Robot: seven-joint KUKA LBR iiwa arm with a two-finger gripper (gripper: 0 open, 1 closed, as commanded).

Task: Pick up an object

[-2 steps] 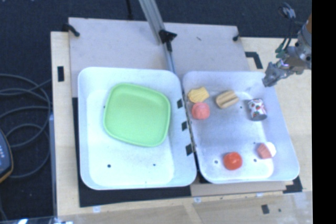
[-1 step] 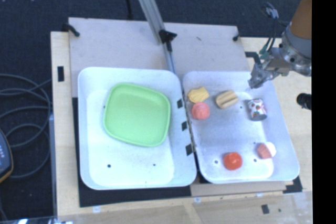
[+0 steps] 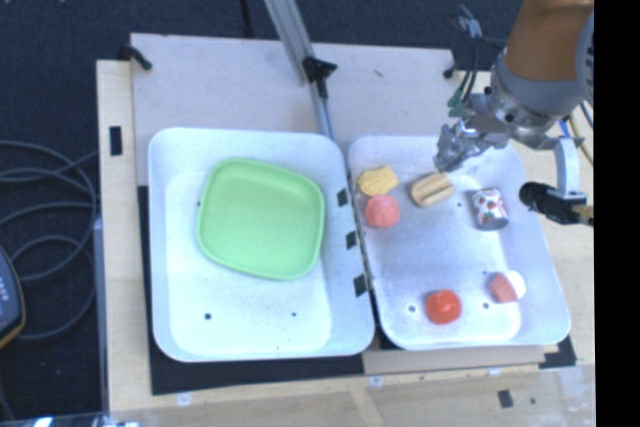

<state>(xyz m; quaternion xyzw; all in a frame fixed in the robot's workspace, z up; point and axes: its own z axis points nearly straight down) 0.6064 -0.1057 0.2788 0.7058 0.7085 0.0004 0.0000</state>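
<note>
Hand (image 3: 456,151) sits over the far edge of the right bin (image 3: 540,315), hanging off the grey arm w/ orange band at the view's upper right. Can't tell from this angle how the hand is set. Nothing seen gripped in it.

Just below/near the hand: tan bread-roll-like piece (image 3: 432,188), lying tilted, close to the tip but whether touching is unclear. Left of that, yellow lumpy item (image 3: 377,181), w/ a pink round item (image 3: 381,211) just beneath it, both by the bin's left wall. Right of the roll: small silver/red-speckled object (image 3: 488,207). Nearer the front: red-orange ball (image 3: 443,306) and a pink-and-white piece (image 3: 506,287), apart from each other.

Left bin (image 3: 170,215) holds a green square plate (image 3: 262,218), lying flat. Both bins rest side by side on the table (image 3: 220,65).
</note>
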